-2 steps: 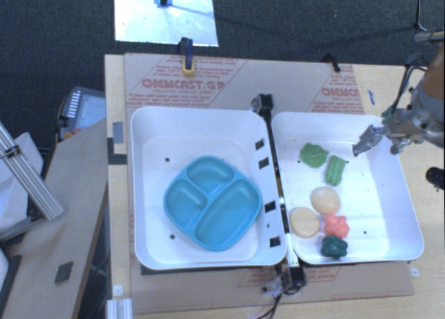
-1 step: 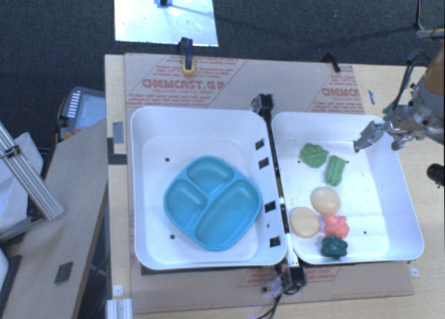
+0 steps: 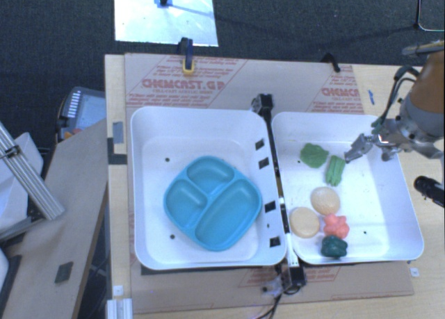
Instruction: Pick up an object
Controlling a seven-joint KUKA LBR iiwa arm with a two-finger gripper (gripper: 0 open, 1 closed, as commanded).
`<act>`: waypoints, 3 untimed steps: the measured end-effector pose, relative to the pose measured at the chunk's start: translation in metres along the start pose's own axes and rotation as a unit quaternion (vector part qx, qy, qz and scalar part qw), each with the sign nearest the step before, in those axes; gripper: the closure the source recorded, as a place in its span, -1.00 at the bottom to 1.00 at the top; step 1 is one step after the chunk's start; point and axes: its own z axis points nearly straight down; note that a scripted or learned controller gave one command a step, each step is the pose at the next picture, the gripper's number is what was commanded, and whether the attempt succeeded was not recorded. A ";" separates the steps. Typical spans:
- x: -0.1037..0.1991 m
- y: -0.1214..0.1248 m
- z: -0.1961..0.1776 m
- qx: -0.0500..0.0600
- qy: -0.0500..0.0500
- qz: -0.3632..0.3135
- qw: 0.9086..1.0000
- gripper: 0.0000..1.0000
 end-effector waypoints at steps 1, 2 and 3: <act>0.006 0.008 0.048 0.000 0.000 -0.001 1.000 -1.00; 0.013 0.010 0.092 0.000 0.000 -0.001 1.000 -1.00; 0.012 0.011 0.079 -0.003 -0.001 -0.002 1.000 1.00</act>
